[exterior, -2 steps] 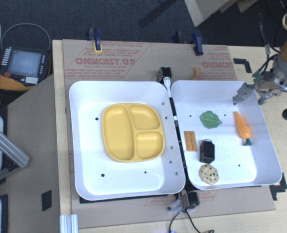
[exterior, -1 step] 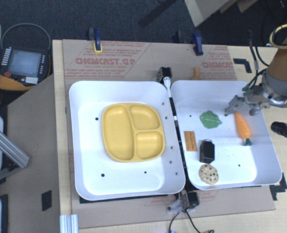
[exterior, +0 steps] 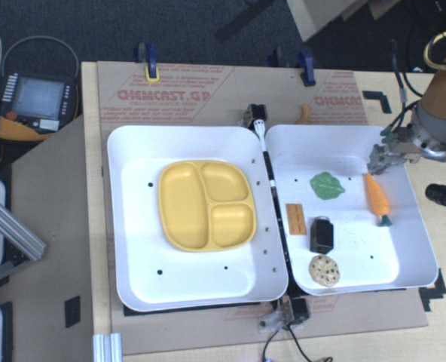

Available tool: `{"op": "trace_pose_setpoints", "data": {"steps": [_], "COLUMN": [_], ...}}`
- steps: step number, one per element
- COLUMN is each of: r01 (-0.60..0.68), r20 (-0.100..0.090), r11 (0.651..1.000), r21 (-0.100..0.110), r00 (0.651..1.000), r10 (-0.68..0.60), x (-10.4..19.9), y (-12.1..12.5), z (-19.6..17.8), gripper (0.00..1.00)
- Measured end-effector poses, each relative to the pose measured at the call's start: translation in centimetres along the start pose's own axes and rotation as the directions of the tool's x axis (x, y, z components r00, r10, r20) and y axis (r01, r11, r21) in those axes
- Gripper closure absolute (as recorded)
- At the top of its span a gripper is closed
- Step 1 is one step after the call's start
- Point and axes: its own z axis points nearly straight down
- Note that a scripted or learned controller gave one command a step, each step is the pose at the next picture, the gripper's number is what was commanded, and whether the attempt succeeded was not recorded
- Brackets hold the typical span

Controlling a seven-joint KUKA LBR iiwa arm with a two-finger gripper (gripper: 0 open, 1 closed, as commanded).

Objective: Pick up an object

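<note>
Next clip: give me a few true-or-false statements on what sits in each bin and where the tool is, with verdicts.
1. The yellow tray lies in the left bin. True.
2. The carrot lies on the yellow tray. False: it lies in the right bin, near its right side.
3. The tool is over the right bin's upper right part, just above the carrot's top end. True.
4. The cookie sits beside the green leaf. False: the cookie is at the bin's near edge, the leaf farther up, with a black block between them.
5. A brown stick lies left of the black block. True.
</note>
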Motion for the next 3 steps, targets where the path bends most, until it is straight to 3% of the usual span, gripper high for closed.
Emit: {"op": "trace_pose_setpoints", "data": {"steps": [2, 3], "r01": [0.001, 0.0], "r20": [0.003, 0.001], "r11": [1.0, 1.0], "r21": [-0.007, -0.002], "r00": [1.0, 1.0], "r10": [-0.001, 0.0], "x": [0.4, 0.4], "y": [0.3, 0.4], "z": [-13.0, -14.4], "gripper": [1.0, 1.0]}}
